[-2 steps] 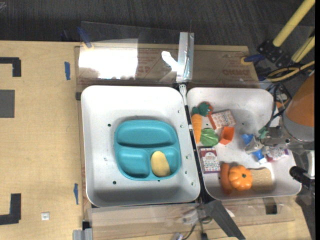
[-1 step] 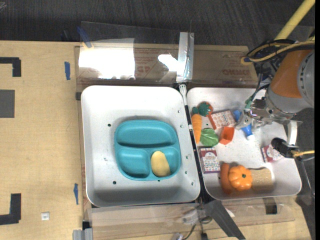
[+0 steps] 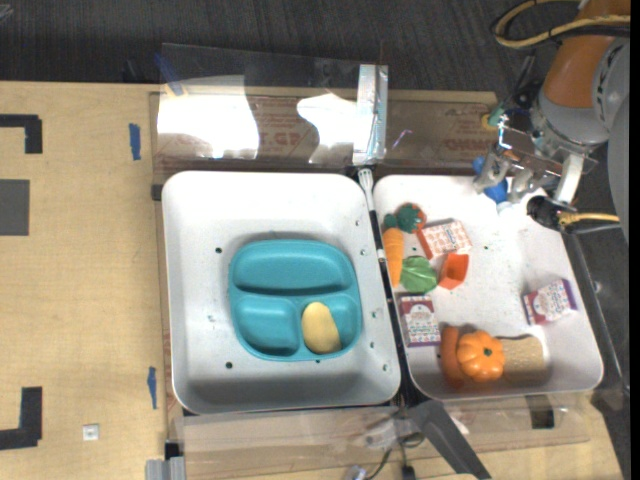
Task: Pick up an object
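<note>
Carrot (image 3: 394,254) beside green vegetable (image 3: 419,273)

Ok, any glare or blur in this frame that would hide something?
Camera view: strong glare whitens the clear panel behind the left bin, washing out what lies under it; the gripper at the right bin's far corner is small and soft, so its jaws cannot be read; the teal tray, the yellow piece and the orange pumpkin are evenly lit and sharp.
</note>
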